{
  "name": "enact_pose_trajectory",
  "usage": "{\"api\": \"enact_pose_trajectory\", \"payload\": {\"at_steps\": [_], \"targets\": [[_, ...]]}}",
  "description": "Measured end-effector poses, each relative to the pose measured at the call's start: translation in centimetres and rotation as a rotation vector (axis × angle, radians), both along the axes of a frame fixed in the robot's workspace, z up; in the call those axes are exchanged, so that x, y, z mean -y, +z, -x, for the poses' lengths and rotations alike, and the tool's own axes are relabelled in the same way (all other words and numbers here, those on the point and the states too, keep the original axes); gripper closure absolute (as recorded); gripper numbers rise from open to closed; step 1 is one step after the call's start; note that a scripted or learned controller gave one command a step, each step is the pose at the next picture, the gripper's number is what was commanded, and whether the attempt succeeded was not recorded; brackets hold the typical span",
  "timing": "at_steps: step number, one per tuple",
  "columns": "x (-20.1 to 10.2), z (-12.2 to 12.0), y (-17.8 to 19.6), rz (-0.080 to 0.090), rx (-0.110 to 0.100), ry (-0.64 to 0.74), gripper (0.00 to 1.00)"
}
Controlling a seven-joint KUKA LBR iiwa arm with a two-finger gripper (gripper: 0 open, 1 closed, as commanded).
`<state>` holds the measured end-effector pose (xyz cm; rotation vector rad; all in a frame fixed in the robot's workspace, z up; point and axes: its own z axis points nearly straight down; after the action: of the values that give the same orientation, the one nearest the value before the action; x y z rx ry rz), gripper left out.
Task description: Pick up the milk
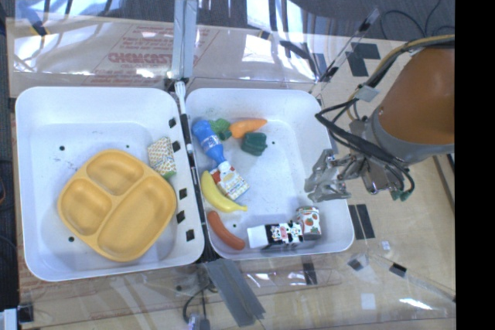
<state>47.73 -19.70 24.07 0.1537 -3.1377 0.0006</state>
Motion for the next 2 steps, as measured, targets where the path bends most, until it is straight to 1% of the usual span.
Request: {"api": "enact_pose_trajectory", "payload": {"at_steps": [1, 2], "targets": [[1.24, -0.83, -2.58, -0.001, -0.002, 0.131, 1.00], [1.25, -0.82, -2.58, -0.001, -0.002, 0.131, 0.00]]}}
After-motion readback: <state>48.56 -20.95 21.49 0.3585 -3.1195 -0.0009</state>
